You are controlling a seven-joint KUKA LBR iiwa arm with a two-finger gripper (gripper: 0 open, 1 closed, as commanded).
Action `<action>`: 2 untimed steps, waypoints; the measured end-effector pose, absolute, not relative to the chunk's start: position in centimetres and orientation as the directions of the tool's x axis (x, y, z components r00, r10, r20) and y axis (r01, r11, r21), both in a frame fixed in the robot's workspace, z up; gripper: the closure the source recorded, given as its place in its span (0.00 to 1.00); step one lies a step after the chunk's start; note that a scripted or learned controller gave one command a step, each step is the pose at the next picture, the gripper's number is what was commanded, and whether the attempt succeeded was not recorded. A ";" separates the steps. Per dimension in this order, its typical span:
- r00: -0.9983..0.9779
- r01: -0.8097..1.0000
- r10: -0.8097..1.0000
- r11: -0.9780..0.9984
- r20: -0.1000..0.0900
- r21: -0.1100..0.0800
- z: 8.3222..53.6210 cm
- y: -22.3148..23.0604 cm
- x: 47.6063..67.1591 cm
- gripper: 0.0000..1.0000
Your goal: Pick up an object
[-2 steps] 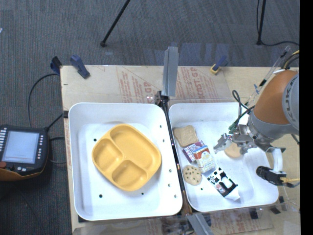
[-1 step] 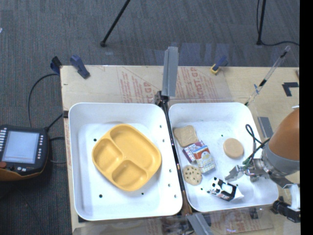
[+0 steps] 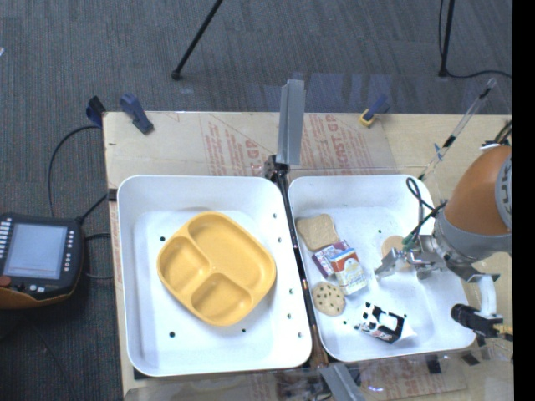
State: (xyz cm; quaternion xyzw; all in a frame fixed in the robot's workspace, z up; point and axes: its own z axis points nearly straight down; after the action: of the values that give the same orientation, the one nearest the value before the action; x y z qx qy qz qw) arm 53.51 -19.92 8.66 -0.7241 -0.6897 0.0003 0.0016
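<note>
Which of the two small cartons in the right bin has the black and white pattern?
The black-and-white carton near the bin's front edge; the other carton, mid-bin beside the toast slice, is red and white.

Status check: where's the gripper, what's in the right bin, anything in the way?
Gripper low over right bin, nothing visibly held. Round cracker at its tip; milk carton, cookie, toast nearby. Nothing blocking.
</note>
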 end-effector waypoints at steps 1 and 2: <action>0.047 0.999 0.999 -0.047 0.001 -0.002 8.7 -18.9 57.5 0.00; 0.043 0.999 0.999 -0.043 0.001 -0.005 9.6 -18.8 57.5 1.00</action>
State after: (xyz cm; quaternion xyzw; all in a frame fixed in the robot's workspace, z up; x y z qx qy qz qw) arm 57.46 -18.81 9.62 -0.7220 -0.6919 0.0012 0.0022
